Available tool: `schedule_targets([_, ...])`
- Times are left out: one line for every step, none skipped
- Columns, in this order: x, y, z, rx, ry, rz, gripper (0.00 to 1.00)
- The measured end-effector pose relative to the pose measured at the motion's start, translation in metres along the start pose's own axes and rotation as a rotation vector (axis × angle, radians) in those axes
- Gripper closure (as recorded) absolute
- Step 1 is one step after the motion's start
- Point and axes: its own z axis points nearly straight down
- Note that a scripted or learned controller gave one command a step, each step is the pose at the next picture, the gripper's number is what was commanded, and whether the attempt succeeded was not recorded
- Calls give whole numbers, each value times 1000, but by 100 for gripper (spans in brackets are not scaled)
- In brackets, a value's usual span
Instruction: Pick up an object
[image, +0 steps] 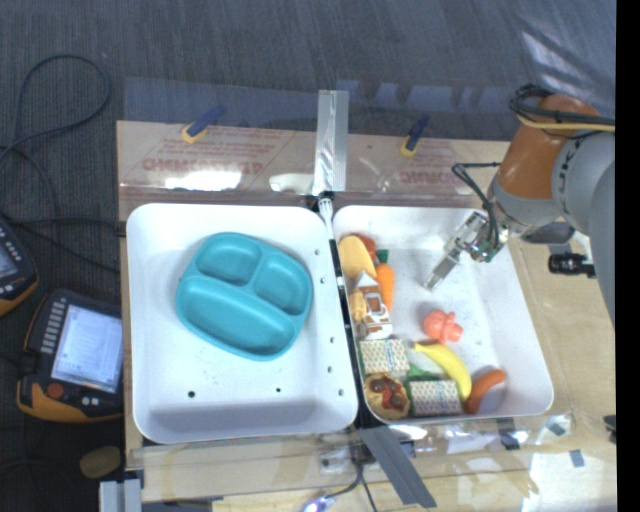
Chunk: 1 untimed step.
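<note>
Gripper: we saw the gripper (443, 268) hanging over the bare upper part of the right bin (520, 320), its two fingers slanting down to the left; whether they stood apart or together we could not tell.

Grasp: nothing lay between the fingers, so we judged the pick not yet made.

Nearest target: a small orange-pink toy (442, 326) sat just below the gripper, apart from the other pieces (which made it our likeliest choice).

Handling of the toy: we judged it light, stiff and smooth, a moulded plastic piece that might slip; we would take it across its rounded middle.

Other candidates: a banana (447, 366) lay just below the toy, touching a reddish sausage (484, 388) near the bin's lower corner.

Crowded side: a carrot (385, 284), a small carton (374, 311) and other play food were packed along the left wall, hard to grip singly, in our view.

Left bin: the left bin (150, 400) bore a teal divided plate (245, 294), well apart from the gripper.
</note>
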Motion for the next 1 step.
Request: schedule_targets([43,57,0,-4,-12,399,0])
